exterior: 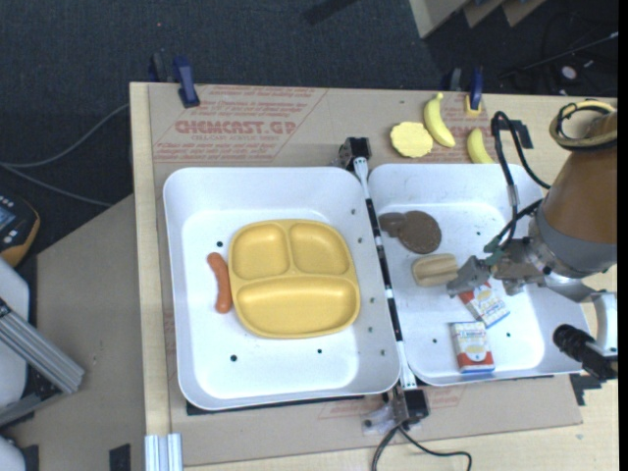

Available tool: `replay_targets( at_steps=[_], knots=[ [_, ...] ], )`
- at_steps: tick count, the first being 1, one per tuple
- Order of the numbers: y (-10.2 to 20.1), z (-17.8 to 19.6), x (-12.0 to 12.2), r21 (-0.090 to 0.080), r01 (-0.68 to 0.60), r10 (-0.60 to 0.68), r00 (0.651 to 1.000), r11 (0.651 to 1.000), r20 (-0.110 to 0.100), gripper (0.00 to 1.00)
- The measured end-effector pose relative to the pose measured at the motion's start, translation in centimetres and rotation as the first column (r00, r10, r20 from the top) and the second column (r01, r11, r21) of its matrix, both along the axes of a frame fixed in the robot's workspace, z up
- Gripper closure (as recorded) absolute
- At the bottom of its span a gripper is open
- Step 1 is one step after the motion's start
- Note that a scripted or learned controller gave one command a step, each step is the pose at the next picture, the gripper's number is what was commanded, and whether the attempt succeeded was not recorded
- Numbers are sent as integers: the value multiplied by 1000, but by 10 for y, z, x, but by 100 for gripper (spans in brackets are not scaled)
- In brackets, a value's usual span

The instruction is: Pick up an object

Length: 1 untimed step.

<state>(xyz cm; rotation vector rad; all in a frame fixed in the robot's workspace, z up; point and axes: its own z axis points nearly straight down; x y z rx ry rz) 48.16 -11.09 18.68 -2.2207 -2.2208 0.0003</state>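
In the right bin point(520, 214) lie a brown round patty point(412, 230), a tan bread-like block point(435, 268), a small red, white and blue packet point(488, 307) and a little red and blue carton point(474, 346). My gripper point(471, 281) hangs low over this bin, just right of the tan block and right above the packet, which it partly hides. Nothing can be seen held in it. The grey arm with its orange band point(584, 199) comes in from the right.
The left bin point(196, 351) holds a yellow divided plate point(292, 278) with an orange sausage point(222, 282) beside its left rim. On the bench behind the right bin lie two bananas point(440, 121) and a yellow round piece point(411, 139). Black cables point(510, 160) loop over the right bin's back edge.
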Motion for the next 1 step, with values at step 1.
replay_targets(
  at_steps=[1],
  knots=[
    [-42,-89,40,-1,2,-2,1000,1000,-3,0]
  ],
)
